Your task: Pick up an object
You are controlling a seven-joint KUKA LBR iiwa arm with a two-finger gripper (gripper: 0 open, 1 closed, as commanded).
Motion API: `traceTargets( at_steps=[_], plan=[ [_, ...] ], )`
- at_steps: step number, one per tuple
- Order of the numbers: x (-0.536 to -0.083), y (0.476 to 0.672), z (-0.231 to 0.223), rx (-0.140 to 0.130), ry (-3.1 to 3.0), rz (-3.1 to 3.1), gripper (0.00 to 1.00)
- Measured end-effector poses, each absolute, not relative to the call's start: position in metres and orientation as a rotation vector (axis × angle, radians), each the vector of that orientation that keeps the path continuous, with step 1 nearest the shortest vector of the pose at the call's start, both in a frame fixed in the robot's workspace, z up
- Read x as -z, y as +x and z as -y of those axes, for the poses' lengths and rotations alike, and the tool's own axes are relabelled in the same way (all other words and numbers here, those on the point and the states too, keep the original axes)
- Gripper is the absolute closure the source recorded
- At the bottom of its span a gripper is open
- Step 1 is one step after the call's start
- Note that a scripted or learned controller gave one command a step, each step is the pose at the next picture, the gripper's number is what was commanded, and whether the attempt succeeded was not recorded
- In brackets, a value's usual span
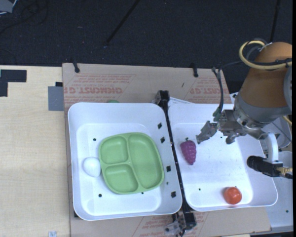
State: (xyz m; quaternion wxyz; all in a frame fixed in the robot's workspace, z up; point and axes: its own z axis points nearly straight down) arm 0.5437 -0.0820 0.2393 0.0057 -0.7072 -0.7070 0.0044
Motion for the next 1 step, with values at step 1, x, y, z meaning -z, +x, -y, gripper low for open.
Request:
traceTargets(
  at_steps=[1],
  plan=[
    [-0.2449,0.5458,0.0822,-0.003,-2.218,2.220,0.00]
  ],
)
